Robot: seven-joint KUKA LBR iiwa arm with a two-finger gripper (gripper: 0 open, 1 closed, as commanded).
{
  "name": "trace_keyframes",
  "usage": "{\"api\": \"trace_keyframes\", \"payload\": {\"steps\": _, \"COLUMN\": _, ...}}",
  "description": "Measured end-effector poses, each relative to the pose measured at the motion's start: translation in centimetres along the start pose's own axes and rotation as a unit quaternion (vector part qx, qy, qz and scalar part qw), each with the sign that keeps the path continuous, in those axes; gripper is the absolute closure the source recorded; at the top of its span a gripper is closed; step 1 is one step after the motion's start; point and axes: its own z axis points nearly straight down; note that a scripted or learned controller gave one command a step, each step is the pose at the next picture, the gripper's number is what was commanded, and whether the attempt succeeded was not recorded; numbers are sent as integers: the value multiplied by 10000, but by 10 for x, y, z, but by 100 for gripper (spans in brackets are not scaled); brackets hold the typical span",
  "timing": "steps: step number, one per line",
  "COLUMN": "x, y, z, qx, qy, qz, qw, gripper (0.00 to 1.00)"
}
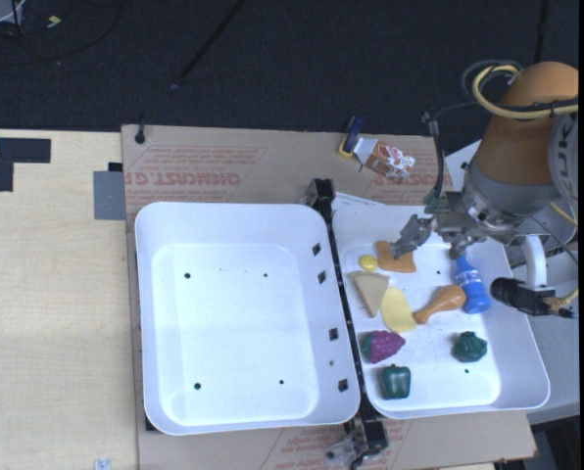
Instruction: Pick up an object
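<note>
Left bin [165,233]: sitting beside the right one.
Right bin [512,385]: holding toy foods.
Arm [522,135]: reaching in from the right.
Gripper [407,243]: hovering over an orange piece [395,258]; finger state impossible to tell.
Blue bottle [471,288]: lying right of it.

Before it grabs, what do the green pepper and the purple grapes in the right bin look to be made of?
Green pepper: likely moulded plastic, smooth with a slight sheen. Purple grapes: probably plastic or rubber too, bumpy and matte. Both look like toy food; hardness can't be told.
</note>
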Motion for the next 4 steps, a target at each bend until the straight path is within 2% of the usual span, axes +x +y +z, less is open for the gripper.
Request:
{"api": "trace_keyframes", "payload": {"steps": 1, "x": -7, "y": -60, "z": 100, "qx": 68, "qy": 12, "qz": 11, "qw": 10000, "gripper": 0}}
{"api": "trace_keyframes", "payload": {"steps": 2, "x": 21, "y": -96, "z": 135, "qx": 16, "qy": 9, "qz": 20, "qw": 10000, "gripper": 0}}
{"api": "trace_keyframes", "payload": {"steps": 3, "x": 18, "y": -94, "z": 122, "qx": 3, "qy": 3, "qz": 58, "qw": 10000, "gripper": 100}}
{"api": "trace_keyframes", "payload": {"steps": 4, "x": 19, "y": -59, "z": 132, "qx": -5, "qy": 3, "qz": 0, "qw": 10000, "gripper": 100}}
